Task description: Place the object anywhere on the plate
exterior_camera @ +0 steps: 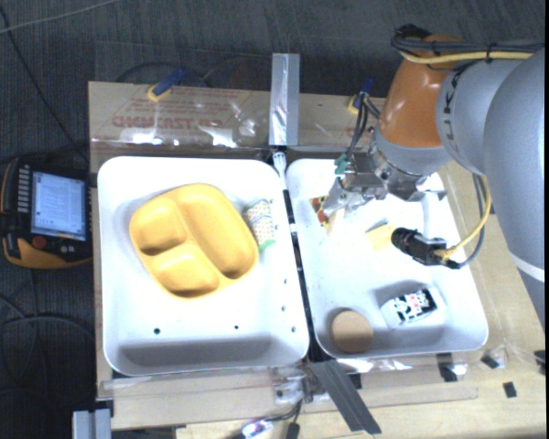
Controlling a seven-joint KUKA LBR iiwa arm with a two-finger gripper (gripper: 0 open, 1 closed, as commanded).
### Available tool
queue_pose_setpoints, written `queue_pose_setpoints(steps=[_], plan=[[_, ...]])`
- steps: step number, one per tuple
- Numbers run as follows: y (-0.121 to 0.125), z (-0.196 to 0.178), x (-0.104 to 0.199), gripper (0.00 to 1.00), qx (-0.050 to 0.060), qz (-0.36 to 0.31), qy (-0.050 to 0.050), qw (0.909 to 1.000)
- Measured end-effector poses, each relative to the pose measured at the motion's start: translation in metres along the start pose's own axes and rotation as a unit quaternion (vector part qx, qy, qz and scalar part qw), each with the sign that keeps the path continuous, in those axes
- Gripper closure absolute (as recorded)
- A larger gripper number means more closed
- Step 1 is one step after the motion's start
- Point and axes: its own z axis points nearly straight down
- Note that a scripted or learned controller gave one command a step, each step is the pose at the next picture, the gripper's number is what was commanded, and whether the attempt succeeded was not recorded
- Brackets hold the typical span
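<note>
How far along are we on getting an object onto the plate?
Early. Nothing lies on the yellow plate in the left bin; a small patterned item sits beside its rim. The tool is low in the right bin, near a small reddish item. Grasp, carry and placement remain.

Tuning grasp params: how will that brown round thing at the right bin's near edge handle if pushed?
The brown round object looks ball-like or domed, so it probably rolls on a nudge. It lies against the right bin's near wall, which should stop it that way. Weight can't be judged.
</note>
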Motion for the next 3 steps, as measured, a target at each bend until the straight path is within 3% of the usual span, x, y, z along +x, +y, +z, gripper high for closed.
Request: queue_pose_setpoints(steps=[1,2,3], plan=[[0.000,0.000,0.000,0.00,0.000,0.000,0.000,1.0000],[-0.022,0.066,-0.050,0.00,0.000,-0.031,-0.002,0.9995],[-0.001,0.092,-0.050,0.00,-0.005,-0.245,-0.003,0.9694]])
